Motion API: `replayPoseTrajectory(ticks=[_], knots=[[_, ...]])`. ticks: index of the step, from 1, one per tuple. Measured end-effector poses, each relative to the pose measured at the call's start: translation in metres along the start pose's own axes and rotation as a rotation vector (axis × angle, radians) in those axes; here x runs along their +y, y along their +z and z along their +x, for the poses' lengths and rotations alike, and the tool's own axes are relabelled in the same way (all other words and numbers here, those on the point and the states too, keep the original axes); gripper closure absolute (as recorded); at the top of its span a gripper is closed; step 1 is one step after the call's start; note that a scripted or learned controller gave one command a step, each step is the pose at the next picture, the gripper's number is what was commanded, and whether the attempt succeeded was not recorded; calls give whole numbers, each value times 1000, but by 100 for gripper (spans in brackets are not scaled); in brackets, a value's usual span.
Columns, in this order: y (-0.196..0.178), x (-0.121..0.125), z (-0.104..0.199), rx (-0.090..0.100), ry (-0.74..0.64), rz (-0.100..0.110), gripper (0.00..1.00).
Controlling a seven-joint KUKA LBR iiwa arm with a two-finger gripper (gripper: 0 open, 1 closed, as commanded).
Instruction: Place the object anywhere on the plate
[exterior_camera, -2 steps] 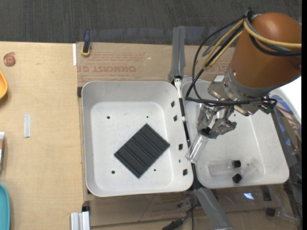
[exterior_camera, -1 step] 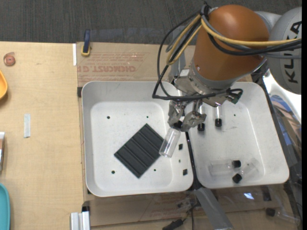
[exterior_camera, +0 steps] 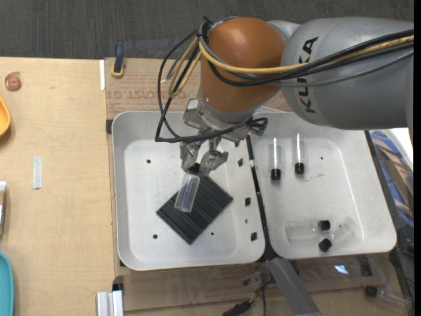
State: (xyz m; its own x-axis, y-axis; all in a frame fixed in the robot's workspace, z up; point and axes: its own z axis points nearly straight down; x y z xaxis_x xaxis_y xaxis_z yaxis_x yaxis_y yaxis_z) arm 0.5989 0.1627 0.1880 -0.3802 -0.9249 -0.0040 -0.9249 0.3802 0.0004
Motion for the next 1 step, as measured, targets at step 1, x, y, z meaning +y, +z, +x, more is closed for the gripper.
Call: replayPoseTrajectory(ticks=[1], knots=[[0, 0, 0, 0, 0, 0, 0]])
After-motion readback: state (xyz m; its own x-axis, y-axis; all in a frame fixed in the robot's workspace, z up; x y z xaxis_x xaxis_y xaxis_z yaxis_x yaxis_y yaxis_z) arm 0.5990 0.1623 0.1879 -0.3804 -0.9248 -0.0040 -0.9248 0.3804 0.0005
